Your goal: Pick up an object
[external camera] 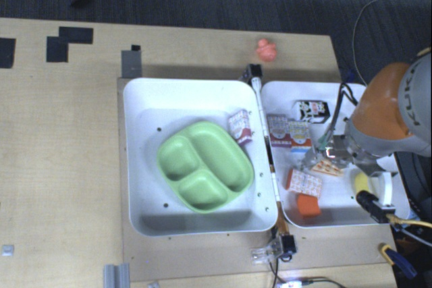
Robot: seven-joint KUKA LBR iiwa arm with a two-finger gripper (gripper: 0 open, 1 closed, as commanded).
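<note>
A green divided plate (204, 165) lies in the left bin (138, 145), filling much of its floor. Just beside the plate's upper right edge sits a small red-and-white packet (240, 126). Up and to the right of the plate, outside the bins, a pink lump (266, 49) rests on the bench. Right of the plate, in the right bin (337, 211), lie a printed packet (289, 131), a patterned card (305, 182) and an orange block (308, 206), the block touching the card's lower edge. Farther right of the plate a black-and-white carton (310, 110) sits near the bin's top wall. The gripper (317, 157) hangs low between these, apparently over an orange-and-white flat packet (329, 168); whether it is open or closed cannot be told. Farthest right of the plate is a yellow object (362, 182).
</note>
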